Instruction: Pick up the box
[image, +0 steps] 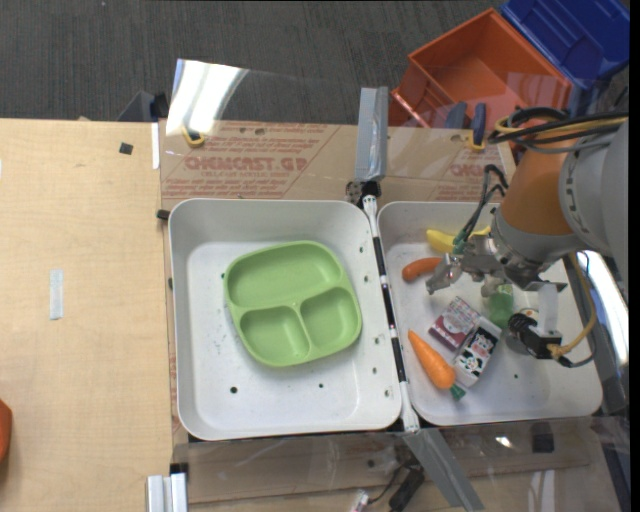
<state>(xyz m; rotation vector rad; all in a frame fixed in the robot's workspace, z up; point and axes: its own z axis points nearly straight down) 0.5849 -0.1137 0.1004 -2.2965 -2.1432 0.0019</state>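
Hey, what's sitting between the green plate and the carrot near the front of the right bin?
Seen from the camera above: bare white floor of the left bin beside the green plate, then the bins' touching rims, before the carrot.

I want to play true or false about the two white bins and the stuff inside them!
1. The green plate lies in the left bin. True.
2. The box sits on the green plate. False: it lies in the right bin.
3. The end effector is above the right bin. True.
4. The carrot lies in the left bin. False: it lies in the right bin, beside the box.
5. The green plate has three compartments. True.
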